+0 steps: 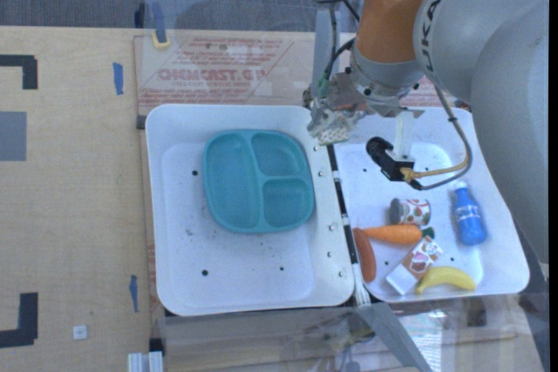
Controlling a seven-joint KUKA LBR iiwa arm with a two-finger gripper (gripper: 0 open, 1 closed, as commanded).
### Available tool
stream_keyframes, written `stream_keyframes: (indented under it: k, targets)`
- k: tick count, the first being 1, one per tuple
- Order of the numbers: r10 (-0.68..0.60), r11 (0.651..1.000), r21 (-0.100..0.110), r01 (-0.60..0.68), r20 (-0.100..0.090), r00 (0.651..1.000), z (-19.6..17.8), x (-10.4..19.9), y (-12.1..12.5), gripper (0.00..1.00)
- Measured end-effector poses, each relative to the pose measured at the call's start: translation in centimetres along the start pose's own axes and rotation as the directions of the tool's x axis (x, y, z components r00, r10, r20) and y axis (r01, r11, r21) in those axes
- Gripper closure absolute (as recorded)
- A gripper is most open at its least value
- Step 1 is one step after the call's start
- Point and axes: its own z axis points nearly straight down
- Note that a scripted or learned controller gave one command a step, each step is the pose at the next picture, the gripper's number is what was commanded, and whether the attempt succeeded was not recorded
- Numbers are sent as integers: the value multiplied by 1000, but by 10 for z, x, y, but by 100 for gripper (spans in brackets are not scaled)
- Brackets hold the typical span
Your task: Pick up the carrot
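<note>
Starting at the near edge of the right bin point(514, 270): yellow banana point(446, 279) lying flat. Just beside it on the left, a small white carton point(417, 262) with red print, tilted, touching the banana's end or near enough. Left of that, a red sausage point(365, 255) lying lengthwise along the bin's inner wall.

Next row back, the carrot point(394, 233): orange, flat on the bin floor, lying crosswise, green stub pointing right, thin tip pointing left and ending just beside the far end of the sausage. Sitting free, not gripped. Directly behind it, a little can point(410, 211) on its side, close to the carrot, hard to say if touching. Off to the right, a blue bottle point(468, 214) lying down, pale cap toward the far side.

Over in the left bin point(174, 274): teal divided plate point(258, 180), three compartments, right side near the wall between the bins.

Farther back, the gripper point(331, 123), hanging over the far end of the divide between the two bins, well apart from the carrot. Honestly can't tell from this angle: spread or pressed together. Above it, the orange band point(397, 4) and the fat grey arm point(493, 30) reaching in from the right.

Farthest: a brown cardboard sheet point(218, 70) with red lettering, tucked under the left bin's far edge, on the pale wooden bench point(70, 187).
</note>
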Motion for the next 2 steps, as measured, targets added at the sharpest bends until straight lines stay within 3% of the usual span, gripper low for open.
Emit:
stream_keyframes:
  k: [1, 2]
  targets:
    - [-286, 958, 2, 286, -2, 958, -3, -25, -25, 100]
    - [-143, 990, 3, 143, -2, 990, 3, 9, -28, 100]
